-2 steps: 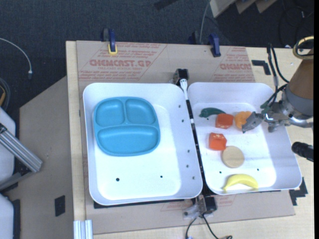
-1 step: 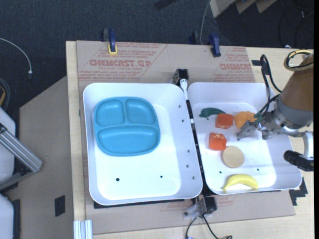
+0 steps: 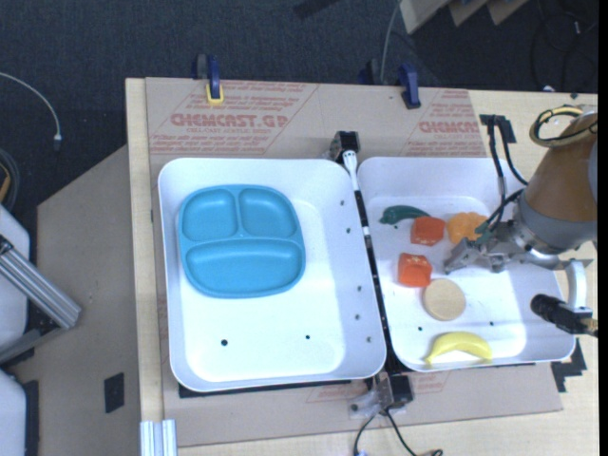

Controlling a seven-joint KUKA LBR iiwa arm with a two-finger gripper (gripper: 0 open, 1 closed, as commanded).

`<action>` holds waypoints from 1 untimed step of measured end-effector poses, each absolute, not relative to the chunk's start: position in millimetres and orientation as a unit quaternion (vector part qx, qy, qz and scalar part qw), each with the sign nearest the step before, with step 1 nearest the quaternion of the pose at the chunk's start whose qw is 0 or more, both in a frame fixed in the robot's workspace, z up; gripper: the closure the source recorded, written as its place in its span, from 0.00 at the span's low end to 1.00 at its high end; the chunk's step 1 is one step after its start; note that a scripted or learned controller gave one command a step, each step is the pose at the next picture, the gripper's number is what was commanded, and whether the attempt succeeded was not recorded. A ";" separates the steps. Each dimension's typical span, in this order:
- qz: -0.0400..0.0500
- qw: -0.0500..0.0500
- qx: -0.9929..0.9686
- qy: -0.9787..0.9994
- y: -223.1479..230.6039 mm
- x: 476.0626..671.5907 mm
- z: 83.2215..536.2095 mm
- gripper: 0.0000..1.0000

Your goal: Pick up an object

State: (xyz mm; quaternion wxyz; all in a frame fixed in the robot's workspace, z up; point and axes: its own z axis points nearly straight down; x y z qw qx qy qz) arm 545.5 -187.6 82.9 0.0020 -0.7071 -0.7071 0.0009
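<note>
With the gripper [image 3: 467,251] low in the right bin [image 3: 503,350], its fingers look spread and hold nothing. Nearest targets: orange piece [image 3: 465,224], red block [image 3: 414,270]. Centre on one, descend straight, then close.

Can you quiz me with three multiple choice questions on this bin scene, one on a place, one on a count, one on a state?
1. Where is the blue divided plate?
A. left bin
B. right bin
C. on the bare bench

2. How many orange-red blocks lie in the right bin?
A. none
B. two
C. five

3. The banana is
A. between the tool's fingers
B. lying loose on the bin floor
C. on the plate

Answers: 1 A, it lies in the left bin. 2 B, one block and another. 3 B, it lies by the near rim, apart from the tool.
</note>
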 end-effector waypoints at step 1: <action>0.000 -0.001 -0.707 -0.707 -188.2 546.7 95.3 1.00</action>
